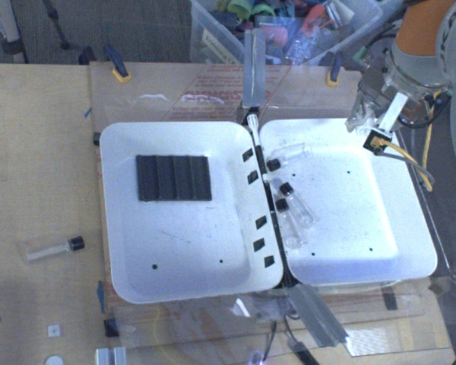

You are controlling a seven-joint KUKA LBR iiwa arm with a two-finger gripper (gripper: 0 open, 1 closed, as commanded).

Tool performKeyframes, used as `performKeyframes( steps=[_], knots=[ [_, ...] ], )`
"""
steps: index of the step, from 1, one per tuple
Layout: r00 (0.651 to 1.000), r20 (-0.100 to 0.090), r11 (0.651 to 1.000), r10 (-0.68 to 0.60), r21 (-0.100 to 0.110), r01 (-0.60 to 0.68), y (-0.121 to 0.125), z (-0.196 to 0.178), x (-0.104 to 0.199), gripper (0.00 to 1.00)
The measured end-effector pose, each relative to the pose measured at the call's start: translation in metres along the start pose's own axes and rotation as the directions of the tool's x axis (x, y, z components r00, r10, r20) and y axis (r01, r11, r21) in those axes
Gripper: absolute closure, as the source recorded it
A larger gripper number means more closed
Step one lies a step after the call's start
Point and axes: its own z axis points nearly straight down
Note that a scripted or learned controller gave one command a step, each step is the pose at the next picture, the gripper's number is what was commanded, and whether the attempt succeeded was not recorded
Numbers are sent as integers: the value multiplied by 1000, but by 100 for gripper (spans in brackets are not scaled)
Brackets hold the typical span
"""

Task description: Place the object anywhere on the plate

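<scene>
The plate [173, 177] is a black, ribbed rectangle lying flat in the left bin [121, 226]. Clear plastic vials with black caps lie in the right bin [365, 219] close to its left wall: one vial [290, 155] at the back, another vial [299, 209] nearer the middle. My gripper [370, 128] hangs over the right bin's far right corner, well away from the vials and the plate. Nothing shows in its grasp.
A row of black clips [259, 222] runs along the divider between the bins. A loose vial [53, 247] lies on the wooden bench at the left. A clear tub of colourful items [289, 14] stands behind the bins. A yellow cable [410, 162] trails from the wrist.
</scene>
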Motion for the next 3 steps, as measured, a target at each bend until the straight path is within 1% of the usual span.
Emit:
performKeyframes(
  steps=[1, 2, 3],
  knots=[
    [847, 5, 847, 532, 4, -532, -79, 80, 9, 100],
    [812, 0, 812, 584, 2, -584, -133, 80, 71, 100],
    [791, -3, 791, 612, 0, -612, -115, -26, 119, 100]
  ],
)
